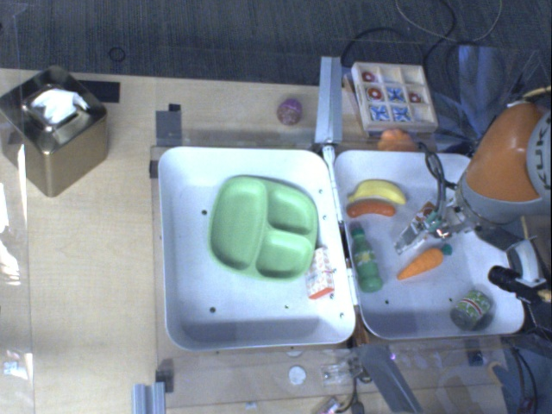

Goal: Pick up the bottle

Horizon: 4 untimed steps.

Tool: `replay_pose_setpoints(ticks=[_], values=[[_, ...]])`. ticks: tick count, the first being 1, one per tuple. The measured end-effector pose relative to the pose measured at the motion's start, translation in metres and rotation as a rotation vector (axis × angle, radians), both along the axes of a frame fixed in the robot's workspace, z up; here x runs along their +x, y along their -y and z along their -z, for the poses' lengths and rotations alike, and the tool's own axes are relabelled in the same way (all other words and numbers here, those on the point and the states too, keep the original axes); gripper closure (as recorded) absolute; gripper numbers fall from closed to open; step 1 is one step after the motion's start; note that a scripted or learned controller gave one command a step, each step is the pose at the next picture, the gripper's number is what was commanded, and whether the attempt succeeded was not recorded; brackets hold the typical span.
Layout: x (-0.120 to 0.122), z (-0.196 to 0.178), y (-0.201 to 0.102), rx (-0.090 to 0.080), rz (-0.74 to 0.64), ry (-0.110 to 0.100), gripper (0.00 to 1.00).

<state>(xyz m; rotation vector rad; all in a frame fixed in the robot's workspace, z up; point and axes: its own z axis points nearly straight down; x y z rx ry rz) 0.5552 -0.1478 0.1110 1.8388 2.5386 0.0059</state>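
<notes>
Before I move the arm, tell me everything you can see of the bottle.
The bottle is small, green, seemingly plastic, with a paler label band at its middle. It lies on its side in the right bin, lengthwise along the left wall, apparently touching it. Nothing grips it; the pincer hovers to its right, above the carrot.

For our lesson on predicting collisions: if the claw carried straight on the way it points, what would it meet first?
Probably the carrot, lying just below the claw; the bottle lies further left. Depth is unclear.

One fixed camera looks down aslant on both white bins (172,231).
</notes>
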Motion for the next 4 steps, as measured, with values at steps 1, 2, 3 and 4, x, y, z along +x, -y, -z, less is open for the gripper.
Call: replay_pose_setpoints(ticks=[1, 2, 3, 4], values=[[-0.050, -0.050, -0.050, 0.003, 0.264, -0.001, 0.00], [-0.057, 0.011, -0.058, -0.005, 0.310, 0.037, 0.00], [-0.055, 0.001, -0.061, 0.001, 0.305, 0.039, 1.00], [-0.066, -0.074, -0.120, 0.006, 0.609, -0.001, 1.00]])
